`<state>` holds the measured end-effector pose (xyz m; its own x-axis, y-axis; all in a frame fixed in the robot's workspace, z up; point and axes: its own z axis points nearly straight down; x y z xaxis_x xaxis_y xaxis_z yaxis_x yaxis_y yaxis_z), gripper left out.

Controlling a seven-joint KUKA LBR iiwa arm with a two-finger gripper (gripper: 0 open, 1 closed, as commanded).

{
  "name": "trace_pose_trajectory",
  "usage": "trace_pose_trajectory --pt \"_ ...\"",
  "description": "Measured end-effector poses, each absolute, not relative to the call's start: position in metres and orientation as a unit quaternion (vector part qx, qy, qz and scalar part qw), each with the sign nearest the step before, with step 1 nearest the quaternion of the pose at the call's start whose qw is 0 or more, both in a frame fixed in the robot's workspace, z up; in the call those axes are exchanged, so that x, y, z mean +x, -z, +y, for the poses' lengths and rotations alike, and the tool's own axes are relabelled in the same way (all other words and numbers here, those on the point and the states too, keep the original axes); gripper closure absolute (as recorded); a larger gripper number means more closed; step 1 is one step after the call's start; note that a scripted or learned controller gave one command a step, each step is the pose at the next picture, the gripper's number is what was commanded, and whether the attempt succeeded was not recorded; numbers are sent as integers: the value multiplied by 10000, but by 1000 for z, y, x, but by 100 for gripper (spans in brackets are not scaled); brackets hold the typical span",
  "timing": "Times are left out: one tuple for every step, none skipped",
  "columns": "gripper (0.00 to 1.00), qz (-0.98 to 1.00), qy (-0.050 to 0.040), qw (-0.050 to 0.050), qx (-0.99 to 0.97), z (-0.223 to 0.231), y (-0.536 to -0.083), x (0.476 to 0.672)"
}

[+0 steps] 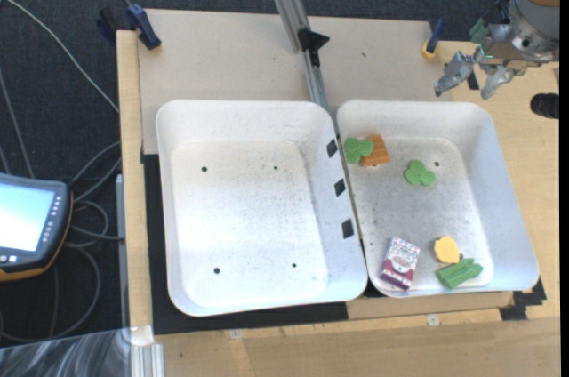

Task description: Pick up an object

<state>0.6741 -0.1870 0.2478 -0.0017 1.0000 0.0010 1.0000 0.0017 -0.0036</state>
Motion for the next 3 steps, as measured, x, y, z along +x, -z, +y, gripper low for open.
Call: trace_pose_trajectory --pt "0 -7076 -13 15 -7066 -187 -248 674" --pt "0 -7073 -23 33 -7070 -187 -185 671" --pt "0 -7069 -24 35 -7073 -187 -127 660"
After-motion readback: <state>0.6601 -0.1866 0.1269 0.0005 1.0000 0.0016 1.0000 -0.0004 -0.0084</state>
